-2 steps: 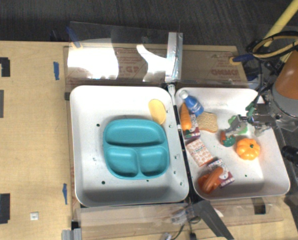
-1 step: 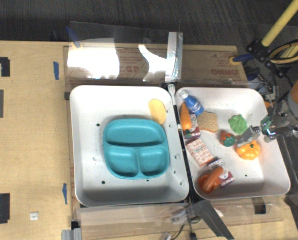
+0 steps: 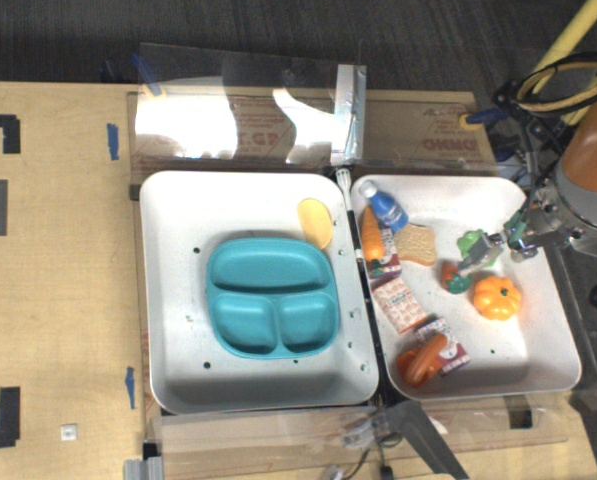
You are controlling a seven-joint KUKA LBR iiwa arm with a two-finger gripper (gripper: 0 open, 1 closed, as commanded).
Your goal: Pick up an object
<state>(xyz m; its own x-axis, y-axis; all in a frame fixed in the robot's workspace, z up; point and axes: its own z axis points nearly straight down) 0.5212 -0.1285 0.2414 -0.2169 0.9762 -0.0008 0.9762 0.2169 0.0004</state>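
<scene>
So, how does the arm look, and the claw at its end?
The arm is grey with an orange band above the wrist. Black and yellow cables loop beside it. The claw is a small metal part, silvery with green-tinted bits; its finer shape is too blurred to tell.

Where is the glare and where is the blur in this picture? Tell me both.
In the camera view, strong glare washes out the clear panel behind the left bin, hiding what lies under it; the orange toy and teal tray are evenly lit with soft shadows; the gripper over the right bin looks slightly smeared, and the small packets are too soft to read.
</scene>
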